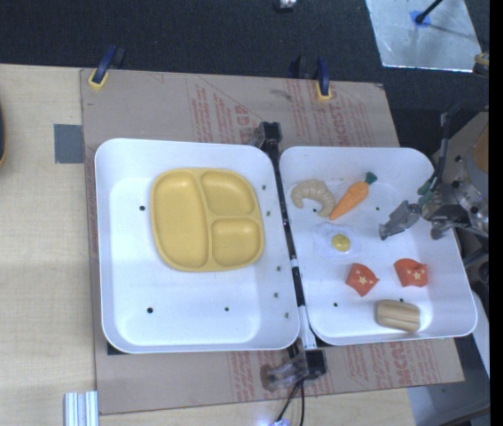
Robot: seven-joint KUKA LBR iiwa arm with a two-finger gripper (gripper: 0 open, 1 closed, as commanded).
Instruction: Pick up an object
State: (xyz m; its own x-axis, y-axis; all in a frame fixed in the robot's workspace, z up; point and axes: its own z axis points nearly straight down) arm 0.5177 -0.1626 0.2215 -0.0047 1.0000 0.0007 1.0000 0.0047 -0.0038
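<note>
Lowermost in the right bin (453,328) lies a tan wooden block (397,315); two red pieces (362,279) sit above it. Gripper (399,223), fingers apparently narrow and empty, hovers right of the carrot (350,199). Centre over one piece before descending.

The right white bin (446,322) holds the loose toy pieces; an orange plastic carrot with a green top (352,197) lies slanted near the far wall, its tip touching a pale beige curled shrimp (313,194); just nearer sits a small fried egg with a yellow yolk (341,241); two red blocky pieces, one (362,279) and another (412,272), lie apart in a row; a tan bread-like cylinder (397,315) lies on its side by the near wall.
</note>
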